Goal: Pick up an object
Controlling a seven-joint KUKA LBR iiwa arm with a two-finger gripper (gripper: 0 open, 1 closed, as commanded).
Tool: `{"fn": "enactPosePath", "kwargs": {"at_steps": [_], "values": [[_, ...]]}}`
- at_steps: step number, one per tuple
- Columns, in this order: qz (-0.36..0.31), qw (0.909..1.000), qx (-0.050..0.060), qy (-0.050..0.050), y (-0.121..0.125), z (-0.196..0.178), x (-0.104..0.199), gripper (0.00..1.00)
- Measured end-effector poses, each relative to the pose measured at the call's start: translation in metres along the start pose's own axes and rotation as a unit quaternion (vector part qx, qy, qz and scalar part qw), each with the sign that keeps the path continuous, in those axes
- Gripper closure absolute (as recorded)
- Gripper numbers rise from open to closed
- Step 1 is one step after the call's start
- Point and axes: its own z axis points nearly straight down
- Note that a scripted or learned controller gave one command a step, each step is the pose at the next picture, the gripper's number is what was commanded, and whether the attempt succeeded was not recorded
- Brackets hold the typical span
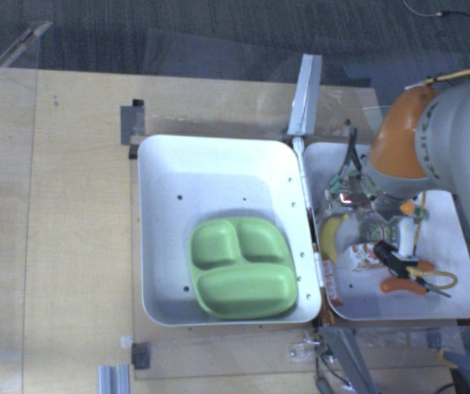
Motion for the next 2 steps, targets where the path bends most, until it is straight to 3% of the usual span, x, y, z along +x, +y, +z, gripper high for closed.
{"fn": "enactPosePath", "kwargs": {"at_steps": [2], "values": [[0.000,1.0000,-0.003,0.000,-0.0077,-0.0001,-0.0007,0.00]]}}
